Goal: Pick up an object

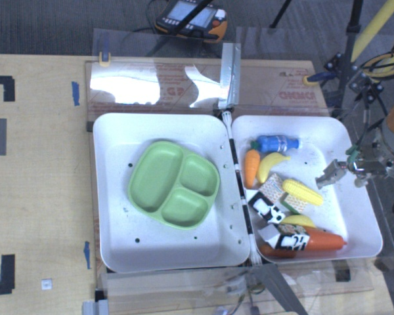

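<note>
— Green plate [174, 184] lies in the left bin [111, 176]. Where are the objects?
— Corn [302, 192], carrot [251, 168], banana [270, 165] and blue bottle [276, 143] lie in the right bin [328, 133]. The gripper [335, 174] hovers above its right side; fingers apart, holding nothing.

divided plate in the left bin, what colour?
Light green divided plate, plain, no pattern; it shows clearly in the camera view.

The hand [335, 174] hangs at the view's right side, pointing leftward.
</note>
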Controlling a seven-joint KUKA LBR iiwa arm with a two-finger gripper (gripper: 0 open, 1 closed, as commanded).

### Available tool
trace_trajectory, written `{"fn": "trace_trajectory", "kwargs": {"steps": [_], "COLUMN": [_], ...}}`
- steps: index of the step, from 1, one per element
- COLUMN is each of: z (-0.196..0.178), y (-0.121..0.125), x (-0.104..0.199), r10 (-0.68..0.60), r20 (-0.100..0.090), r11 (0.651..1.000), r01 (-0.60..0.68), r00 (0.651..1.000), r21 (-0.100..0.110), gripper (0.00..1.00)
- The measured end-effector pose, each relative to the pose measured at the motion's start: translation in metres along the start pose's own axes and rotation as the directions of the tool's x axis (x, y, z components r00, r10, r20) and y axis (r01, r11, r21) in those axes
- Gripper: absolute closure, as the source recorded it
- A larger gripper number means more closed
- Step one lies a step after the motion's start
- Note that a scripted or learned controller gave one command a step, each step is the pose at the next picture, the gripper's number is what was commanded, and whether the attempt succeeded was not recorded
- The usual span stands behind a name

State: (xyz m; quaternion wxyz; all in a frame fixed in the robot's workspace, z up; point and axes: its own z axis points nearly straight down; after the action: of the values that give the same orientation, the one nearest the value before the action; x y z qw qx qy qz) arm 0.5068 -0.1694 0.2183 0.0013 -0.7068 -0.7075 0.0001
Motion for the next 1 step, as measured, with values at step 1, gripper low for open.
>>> {"fn": "trace_trajectory", "kwargs": {"steps": [1], "z": [0.1171], "y": [0.0174], "x": [0.006], "r10": [-0.011], "r20": [0.005], "r11": [1.0], "r01": [0.011], "r00": [1.0], "r21": [-0.02], "gripper": [0.0]}}
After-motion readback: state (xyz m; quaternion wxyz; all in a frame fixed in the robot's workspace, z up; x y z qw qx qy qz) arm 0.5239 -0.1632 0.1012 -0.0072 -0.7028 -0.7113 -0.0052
